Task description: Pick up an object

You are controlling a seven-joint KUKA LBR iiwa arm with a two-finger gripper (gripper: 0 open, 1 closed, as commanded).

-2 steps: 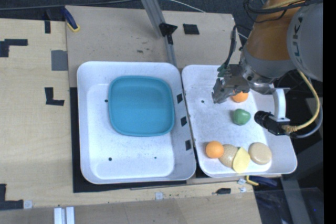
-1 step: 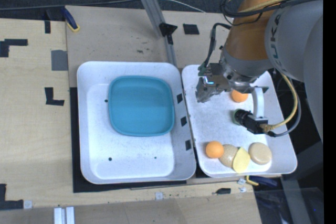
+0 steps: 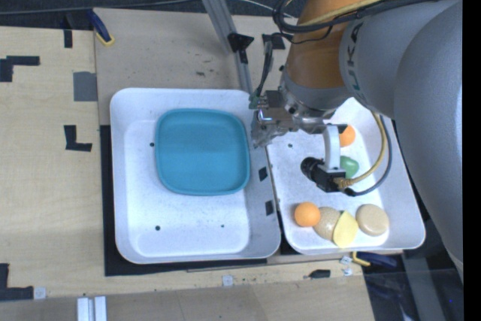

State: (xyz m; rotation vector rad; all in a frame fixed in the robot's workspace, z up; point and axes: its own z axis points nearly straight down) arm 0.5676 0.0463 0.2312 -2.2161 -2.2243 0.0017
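My gripper (image 3: 262,130) hangs under the orange wrist band, over the divider between the two bins at the right bin's upper left corner. In the right bin (image 3: 398,237) lie an orange ball (image 3: 306,214), a tan lump (image 3: 327,222), a yellow piece (image 3: 344,230) and a beige round piece (image 3: 372,219) along the front edge. A second orange ball (image 3: 346,135) and a green object (image 3: 350,164) sit further back, partly hidden by the arm. Nothing shows in the gripper.
A blue square plate (image 3: 201,152) lies in the left bin (image 3: 135,237), close to the gripper's left. A grey pole (image 3: 218,4) slants down to the bins' back edge. The arm's bulk covers much of the right bin, with a black fitting (image 3: 319,173) and cables hanging from it.
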